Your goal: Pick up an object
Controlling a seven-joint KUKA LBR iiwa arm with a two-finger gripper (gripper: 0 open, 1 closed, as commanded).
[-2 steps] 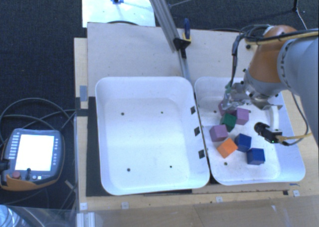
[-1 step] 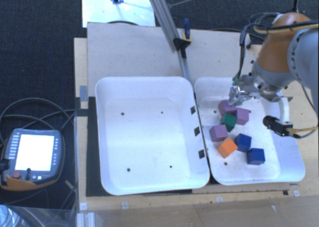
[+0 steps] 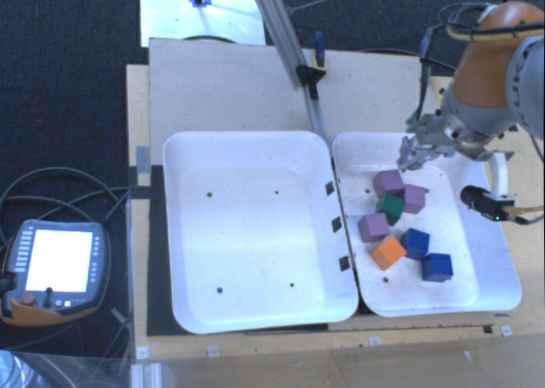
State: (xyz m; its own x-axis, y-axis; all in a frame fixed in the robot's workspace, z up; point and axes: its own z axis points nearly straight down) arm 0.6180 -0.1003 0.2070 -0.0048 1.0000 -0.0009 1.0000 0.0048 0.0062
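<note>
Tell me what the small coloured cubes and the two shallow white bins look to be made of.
Small coloured cubes, such as the orange one: probably painted wood or foam, matte, no glare, crisp edges; it's hard to say which. Two shallow white bins, left and right: likely moulded plastic, smooth with rounded rims and a faint sheen.

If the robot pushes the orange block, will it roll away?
Probably not. The orange block has flat sides, so it would likely slide. It looks stiff and small, probably light. It touches a purple block and a blue block, so a push may nudge those too.
</note>
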